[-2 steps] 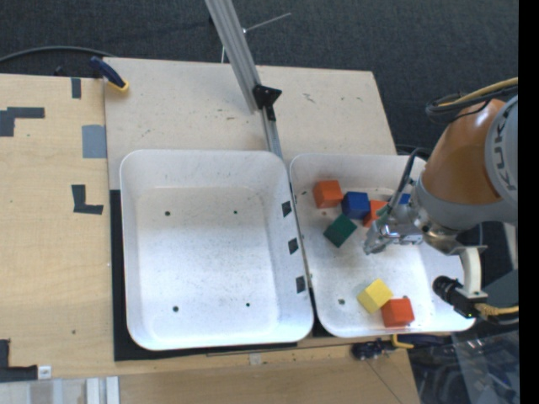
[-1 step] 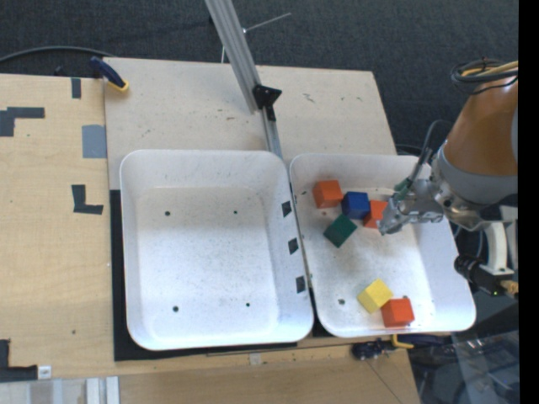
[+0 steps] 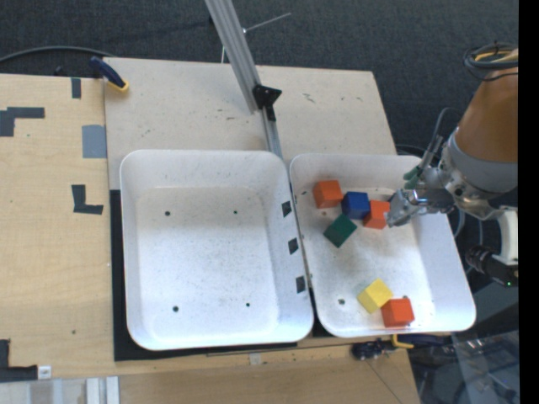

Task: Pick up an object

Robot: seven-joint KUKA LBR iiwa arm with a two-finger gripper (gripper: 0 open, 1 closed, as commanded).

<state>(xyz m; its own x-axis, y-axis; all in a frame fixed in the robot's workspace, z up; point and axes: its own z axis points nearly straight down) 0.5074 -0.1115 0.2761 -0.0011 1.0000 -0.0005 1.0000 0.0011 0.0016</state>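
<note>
Dark carpet surrounds a pale wooden bench (image 3: 210, 116) that carries two shallow white bins side by side, with a slanted metal rail (image 3: 234, 40) crossing its far edge and a blue-and-yellow clamp (image 3: 110, 73) lying near its far left corner. Grey and dark tape marks dot the bench's left side.

All the blocks lie in the right bin (image 3: 438, 263), which is probably why the arm works there, while the left bin (image 3: 139, 251) would serve as the place to carry things to. Near the right bin's far edge sits a tight cluster: an orange block (image 3: 328, 194), a blue block (image 3: 355, 204) just beside it, a green block (image 3: 340, 231) a little nearer the middle, and a red-orange block (image 3: 376, 215) touching the blue one. Toward the near edge a yellow block (image 3: 375, 295) and a red block (image 3: 397, 311) lie touching, well apart from the cluster.

The gripper (image 3: 397, 209) hangs low at the right side of the cluster, right against the red-orange block, which looks like the chosen object. At this size I cannot tell whether the claw is spread, closed, or pinching that block. Since the block is crowded against the blue one, a finger may have little room on that side, and a closing pinch could nudge it away.
</note>
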